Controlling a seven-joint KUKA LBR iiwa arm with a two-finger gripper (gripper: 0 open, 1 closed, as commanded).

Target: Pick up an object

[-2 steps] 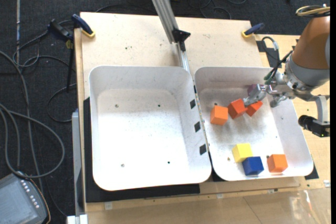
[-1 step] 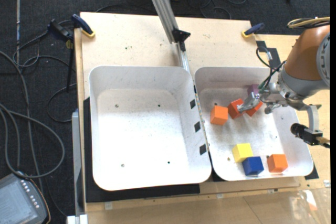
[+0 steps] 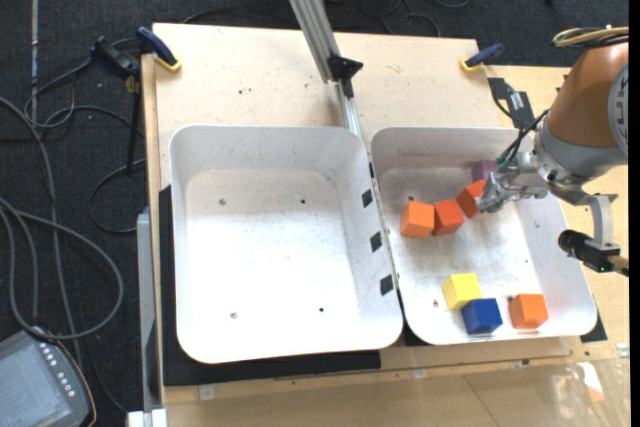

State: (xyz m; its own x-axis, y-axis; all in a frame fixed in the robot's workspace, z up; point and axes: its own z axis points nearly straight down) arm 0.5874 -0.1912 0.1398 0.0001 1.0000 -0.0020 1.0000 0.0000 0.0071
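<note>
Worktop (image 3: 250,75) pale, speckled, with two shallow white bins side by side. Left bin (image 3: 200,155) shows bare speckled floor. Right bin (image 3: 560,300) holds the blocks.

Arm (image 3: 590,115) enters from the right, its orange band large and partly cut off by the frame edge. The tool (image 3: 492,197) sits low over the upper middle of the right bin, tip against or just beside an orange block (image 3: 470,200). The tip is small and blurred; how far it is open, and whether it has anything in its grip, cannot tell. A pinkish-purple patch (image 3: 482,171) shows just behind the tool, mostly hidden by it; its identity is unclear.

Two more orange blocks lie just left of that one: a left orange block (image 3: 418,218) and a middle orange block (image 3: 448,215), touching each other, and the middle one appears to touch the block at the tool.

Near the front wall of the right bin: yellow block (image 3: 461,289), blue block (image 3: 482,315) touching its front corner, and a front orange block (image 3: 528,310) just beside the blue one, apart.

A slanted metal rail (image 3: 305,0) crosses from the top down to the gap between the bins. Blue-and-yellow clamps at the worktop's back corners: left clamp (image 3: 158,49), right clamp (image 3: 482,57).
</note>
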